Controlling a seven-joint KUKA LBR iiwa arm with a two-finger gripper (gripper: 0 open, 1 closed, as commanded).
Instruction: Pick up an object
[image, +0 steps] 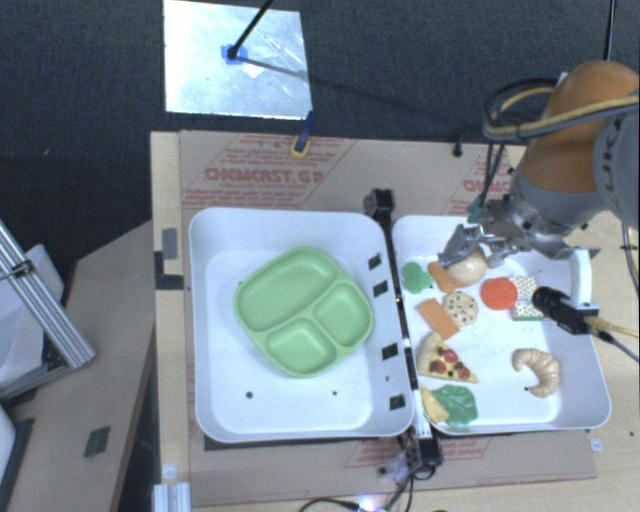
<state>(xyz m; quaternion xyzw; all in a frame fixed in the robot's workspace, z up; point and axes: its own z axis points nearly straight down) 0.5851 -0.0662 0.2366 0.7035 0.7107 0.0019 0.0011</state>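
**Right bin, upper left: gripper over a tan rounded piece**

Item 1. Gripper (466, 248): grey metal, at the end of the arm (585, 150), which comes in from the right with its orange band above the wrist. It sits low over the upper left part of the right bin (500, 405), its tip against the top of the tan rounded piece (468, 268). Whether it is spread or pressed together cannot be told, nor whether it grips the piece.

Item 2. Tan rounded piece: smooth, bun-like, pale beige with a darker top. It lies directly under the gripper, between the orange stick and the red-orange disc.

Item 3. Other contents of the right bin, all toy-like food shapes:
- green disc (414, 275), small, by the bin's left wall;
- orange stick (441, 276), short, touching the tan piece's left side;
- cookie (460, 305), round, pale with dark chips;
- orange block (437, 318), flat, oblong, tilted;
- red-orange disc (498, 293), flat and matte;
- pizza slice (446, 362), triangular, yellow with red spots;
- croissant (540, 370), curved, tan, ridged, apart from the rest;
- green leaf (457, 402), crinkled, at the lower left corner.

Item 4. Left bin (215, 300): shallow, white, glossy, rounded corners. It holds one pale green plate (300, 310), three compartments, lying flat near the middle.

Item 5. Both bins rest on a cardboard sheet (260, 170) with red print, on the tabletop (110, 290).
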